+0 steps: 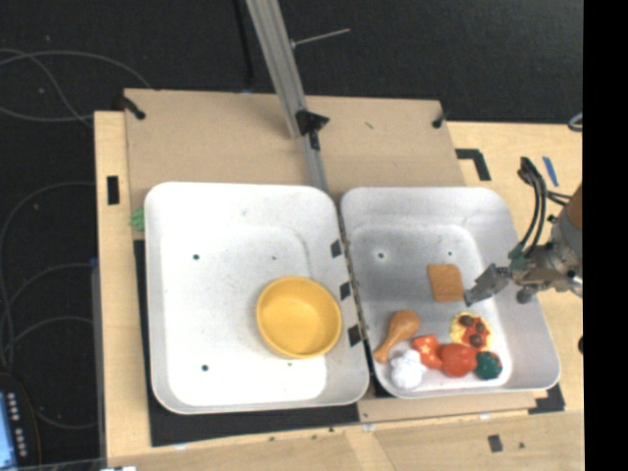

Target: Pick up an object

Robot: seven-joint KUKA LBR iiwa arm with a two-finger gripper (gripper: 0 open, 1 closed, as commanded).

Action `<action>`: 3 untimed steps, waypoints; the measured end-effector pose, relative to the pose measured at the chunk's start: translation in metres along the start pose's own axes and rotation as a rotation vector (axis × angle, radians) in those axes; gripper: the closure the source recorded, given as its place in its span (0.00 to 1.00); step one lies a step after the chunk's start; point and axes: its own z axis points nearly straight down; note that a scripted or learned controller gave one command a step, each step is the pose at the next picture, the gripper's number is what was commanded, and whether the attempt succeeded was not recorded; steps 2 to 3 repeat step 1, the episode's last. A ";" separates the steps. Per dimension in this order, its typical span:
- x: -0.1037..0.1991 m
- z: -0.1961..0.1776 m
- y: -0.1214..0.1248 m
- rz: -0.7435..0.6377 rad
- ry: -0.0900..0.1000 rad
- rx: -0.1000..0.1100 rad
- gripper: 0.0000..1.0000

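the gripper (483,287) hovers at the right bin's (412,209) three o'clock edge, just beside the tan block (445,283); its grip state cannot be told. descending off-centre might nudge the block away.

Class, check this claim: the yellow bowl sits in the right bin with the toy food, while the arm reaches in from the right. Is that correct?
Not quite. The camera view shows the yellow bowl in the left bin, apart from the toy food, which lies in the right bin. The arm does reach in from the right.
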 end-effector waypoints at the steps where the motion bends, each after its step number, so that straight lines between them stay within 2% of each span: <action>1: 0.001 0.061 0.005 0.001 0.000 0.006 0.00; 3: 0.001 0.061 0.005 0.001 0.000 0.006 0.00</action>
